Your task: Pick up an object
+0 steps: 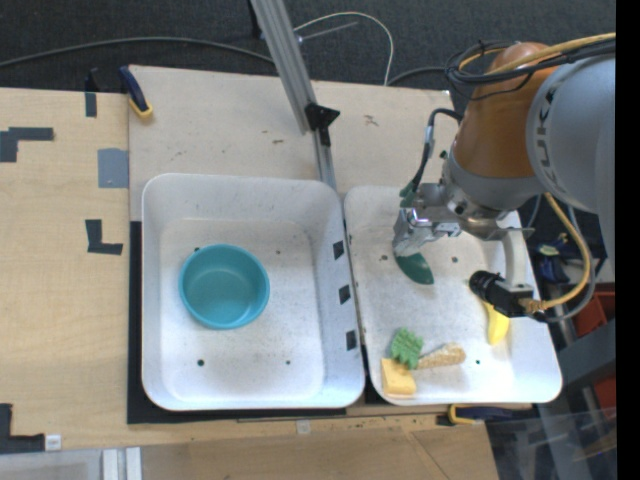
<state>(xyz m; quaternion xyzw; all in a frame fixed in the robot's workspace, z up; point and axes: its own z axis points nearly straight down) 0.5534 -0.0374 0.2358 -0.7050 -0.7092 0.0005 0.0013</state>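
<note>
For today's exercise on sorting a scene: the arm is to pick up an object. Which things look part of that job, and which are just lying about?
In the job, likely: gripper; dark green piece close by it, right bin.
Lying about: teal bowl, left bin; green leafy toy, yellow block, tan stick.

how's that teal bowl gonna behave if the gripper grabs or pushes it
The teal bowl looks like smooth plastic, so probably light and stiff. Upright and wide, it would likely slide on the left bin floor rather than tip. Its curved wall may slip from a pinch.
</note>
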